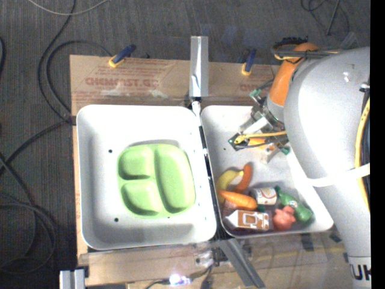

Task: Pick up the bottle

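The bottle [264, 195] lies on its side in the right bin [210, 131], near that bin's front wall. It is small, with a white label bearing a red mark and a dark, greenish cap end pointing to the right; its finer detail is too small to read.

Other things crowd it closely. A carrot [236, 198] lies just left of it, touching or nearly so, and a banana [227, 178] curves above the carrot beside an orange sausage-shaped piece [246, 174]. A small carton [248, 220] with a brown and white face lies in front of the bottle, against the front wall. To the right sit a red, rounded toy [284, 217] and a green leafy piece [299, 209], the green one touching the bottle's cap end. The bottle is thus hemmed in on the left, the front and the right, with bare bin floor only behind it.

The gripper [255, 138] hangs over the back half of the right bin, well apart from the bottle, with nothing between its fingers; whether the jaws are parted or closed cannot be told. The grey arm [328, 113] covers the bin's right side.

The left bin [96, 125] holds a green divided tray [157, 178]. Both bins rest on a cardboard sheet [120, 77] held by clamps.
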Action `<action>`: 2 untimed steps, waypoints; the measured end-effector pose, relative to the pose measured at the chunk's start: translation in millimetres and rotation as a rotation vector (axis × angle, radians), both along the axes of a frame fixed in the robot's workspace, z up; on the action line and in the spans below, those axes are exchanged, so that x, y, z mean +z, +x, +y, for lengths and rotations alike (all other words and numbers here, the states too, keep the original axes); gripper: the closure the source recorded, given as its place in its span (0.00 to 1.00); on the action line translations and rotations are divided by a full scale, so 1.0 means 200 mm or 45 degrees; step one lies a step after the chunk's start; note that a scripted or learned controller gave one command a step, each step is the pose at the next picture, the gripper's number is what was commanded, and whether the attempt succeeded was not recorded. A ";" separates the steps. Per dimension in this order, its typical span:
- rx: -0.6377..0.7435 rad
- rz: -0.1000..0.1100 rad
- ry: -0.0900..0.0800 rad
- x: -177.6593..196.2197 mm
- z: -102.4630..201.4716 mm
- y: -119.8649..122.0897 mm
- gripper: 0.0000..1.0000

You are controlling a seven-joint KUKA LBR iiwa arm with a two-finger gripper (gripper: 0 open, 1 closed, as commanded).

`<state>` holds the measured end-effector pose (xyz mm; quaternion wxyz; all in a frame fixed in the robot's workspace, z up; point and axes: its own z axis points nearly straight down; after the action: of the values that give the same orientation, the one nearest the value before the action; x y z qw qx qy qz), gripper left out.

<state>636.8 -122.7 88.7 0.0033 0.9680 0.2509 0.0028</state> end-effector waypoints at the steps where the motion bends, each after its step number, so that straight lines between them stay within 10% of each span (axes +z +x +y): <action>1: -0.171 0.018 0.002 0.34 -0.30 -0.01 0.00; 2: -0.379 0.006 0.018 0.03 -0.47 -0.31 0.00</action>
<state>574.1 -217.4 95.1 -0.0036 0.9945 0.1047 0.0019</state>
